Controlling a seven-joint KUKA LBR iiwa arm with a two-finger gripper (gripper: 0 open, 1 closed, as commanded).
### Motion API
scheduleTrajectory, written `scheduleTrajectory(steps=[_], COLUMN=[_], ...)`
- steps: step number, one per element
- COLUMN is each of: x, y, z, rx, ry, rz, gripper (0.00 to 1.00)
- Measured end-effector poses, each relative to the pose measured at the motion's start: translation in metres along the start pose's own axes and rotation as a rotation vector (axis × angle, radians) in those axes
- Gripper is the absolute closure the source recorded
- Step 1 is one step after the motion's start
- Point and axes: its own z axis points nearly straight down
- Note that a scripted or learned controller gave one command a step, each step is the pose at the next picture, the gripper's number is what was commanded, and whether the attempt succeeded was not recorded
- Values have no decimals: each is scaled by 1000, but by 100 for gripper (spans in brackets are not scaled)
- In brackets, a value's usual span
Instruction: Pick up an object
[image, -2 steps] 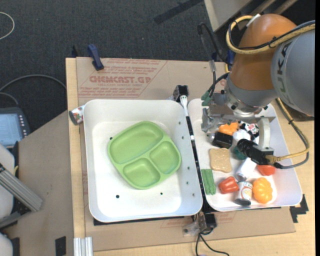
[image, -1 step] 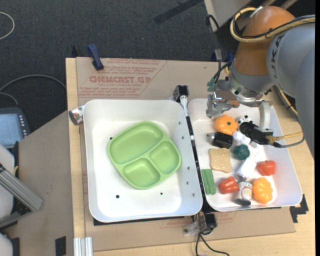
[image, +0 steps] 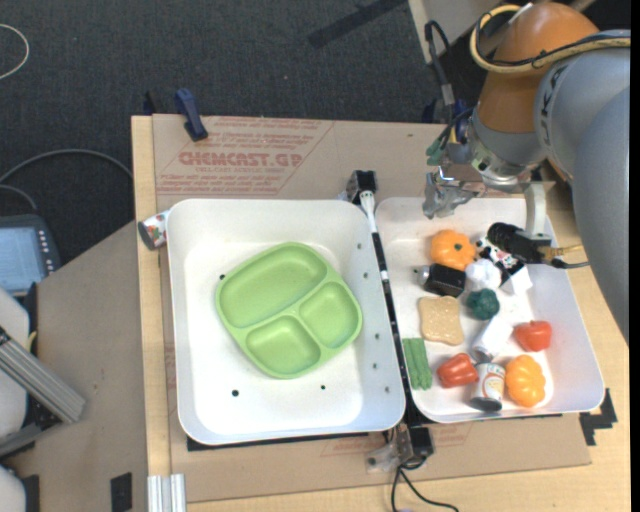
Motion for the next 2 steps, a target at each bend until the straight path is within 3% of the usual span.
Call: scheduleTrajectory(steps=[1,2], x=[-58,14], y=[-4,-72], z=[104,-8], rx=[10,4], ry=[4,8], rz=[3,-8], gripper=[100,100])
